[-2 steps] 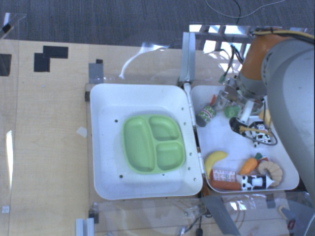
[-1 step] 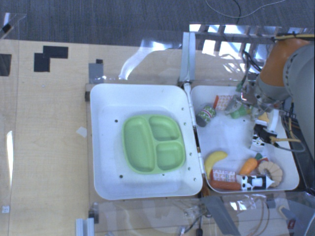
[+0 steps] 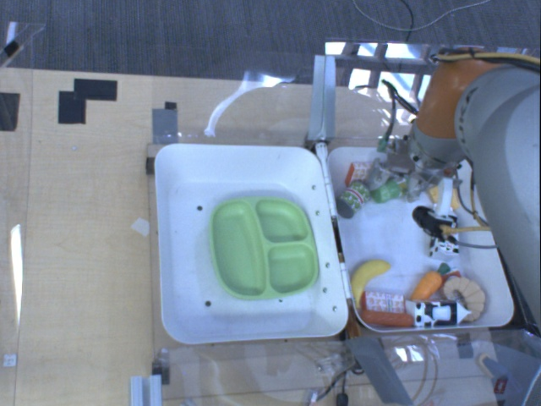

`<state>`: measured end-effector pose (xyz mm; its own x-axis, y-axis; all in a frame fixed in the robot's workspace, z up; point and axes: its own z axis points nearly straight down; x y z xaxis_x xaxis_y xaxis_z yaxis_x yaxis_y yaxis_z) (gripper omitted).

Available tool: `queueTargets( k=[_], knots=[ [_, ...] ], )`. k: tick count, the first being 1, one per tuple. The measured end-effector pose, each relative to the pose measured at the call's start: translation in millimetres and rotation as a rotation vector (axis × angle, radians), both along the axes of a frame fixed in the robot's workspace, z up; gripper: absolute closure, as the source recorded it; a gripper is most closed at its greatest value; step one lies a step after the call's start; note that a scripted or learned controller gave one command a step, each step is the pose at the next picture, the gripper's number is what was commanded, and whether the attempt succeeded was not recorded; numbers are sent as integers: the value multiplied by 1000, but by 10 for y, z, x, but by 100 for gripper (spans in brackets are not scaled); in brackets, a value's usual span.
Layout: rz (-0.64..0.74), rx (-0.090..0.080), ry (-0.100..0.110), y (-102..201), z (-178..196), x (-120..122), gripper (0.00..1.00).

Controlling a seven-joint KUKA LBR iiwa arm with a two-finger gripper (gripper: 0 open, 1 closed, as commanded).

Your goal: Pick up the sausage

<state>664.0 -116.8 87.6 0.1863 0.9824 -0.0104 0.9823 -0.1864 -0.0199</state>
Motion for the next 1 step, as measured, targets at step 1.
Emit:
queueTargets(
  k=[1],
  knots=[
    [-182, 4, -32, -288, 15, -852, 0]
  ],
)
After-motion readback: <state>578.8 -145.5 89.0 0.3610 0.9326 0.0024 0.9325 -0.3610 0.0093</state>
